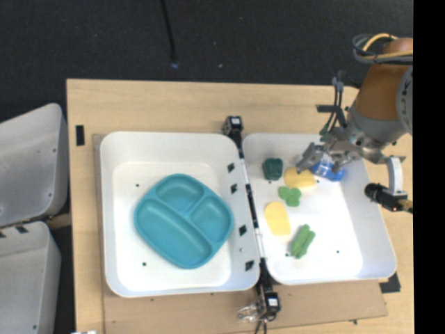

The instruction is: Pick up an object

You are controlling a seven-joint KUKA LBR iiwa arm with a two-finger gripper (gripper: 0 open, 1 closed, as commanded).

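My gripper hangs over the back of the right bin, reaching in from the right. A small blue object sits directly under its tip, partly covered by it. Just left of that lies a pale yellow piece. A dark green piece rests further left near the bin's divider. Below them are a small green piece, a yellow block and a green, leafy-looking toy.
The left bin holds a teal divided plate. A black fitting sticks out at the right bin's right rim. The bench edge runs close around both bins.
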